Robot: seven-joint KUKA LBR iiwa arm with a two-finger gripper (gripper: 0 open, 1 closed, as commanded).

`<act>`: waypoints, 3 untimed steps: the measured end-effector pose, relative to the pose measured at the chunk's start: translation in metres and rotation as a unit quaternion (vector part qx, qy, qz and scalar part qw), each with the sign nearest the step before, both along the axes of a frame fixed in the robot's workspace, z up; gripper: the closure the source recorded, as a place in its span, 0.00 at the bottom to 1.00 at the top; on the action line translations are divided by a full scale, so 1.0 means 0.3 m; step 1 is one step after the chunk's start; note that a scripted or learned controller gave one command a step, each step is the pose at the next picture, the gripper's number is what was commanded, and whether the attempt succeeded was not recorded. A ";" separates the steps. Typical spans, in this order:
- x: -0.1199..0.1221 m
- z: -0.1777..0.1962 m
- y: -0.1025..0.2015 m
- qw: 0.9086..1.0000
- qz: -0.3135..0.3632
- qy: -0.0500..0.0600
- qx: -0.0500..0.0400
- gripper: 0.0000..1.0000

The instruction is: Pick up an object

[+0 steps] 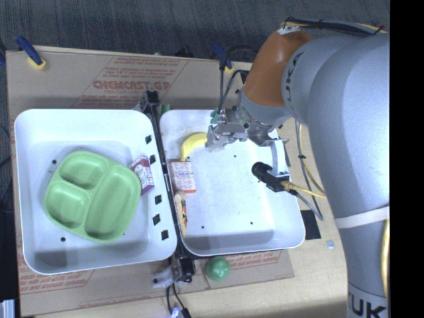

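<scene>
Plainly the pick is not yet done. The grey arm [338, 105] reaches over the right bin [232, 207] and sets its gripper [216, 138] low near the far wall, just beside a yellow banana [192, 144], the likeliest target. From this slant I cannot tell whether the jaws are apart or together, nor whether they have the fruit between them. What is left, by my judgement, is the whole of closing on it and lifting clear.

The left bin [36, 244] holds a green divided plate [93, 194], the largest loose thing, well apart from the gripper and no hindrance. At the plate's right edge lies a small dark red packet [142, 173], near the bins' shared wall.

In the right bin, nearer than the banana, a small orange-and-white carton [182, 176] rests against the left wall (close enough to be nudged if the gripper sweeps that way). A green ball [216, 268] sits on the bench outside the bins, at the near edge.
</scene>
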State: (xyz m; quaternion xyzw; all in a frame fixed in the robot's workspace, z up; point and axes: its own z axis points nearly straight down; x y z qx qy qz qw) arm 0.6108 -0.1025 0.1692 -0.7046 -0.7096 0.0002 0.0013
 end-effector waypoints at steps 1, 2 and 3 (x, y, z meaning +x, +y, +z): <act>-0.188 0.085 -0.122 1.000 -0.002 0.000 0.000 1.00; -0.388 0.131 -0.056 1.000 -0.001 0.001 -0.001 1.00; -0.449 0.056 -0.220 1.000 -0.001 0.001 -0.001 1.00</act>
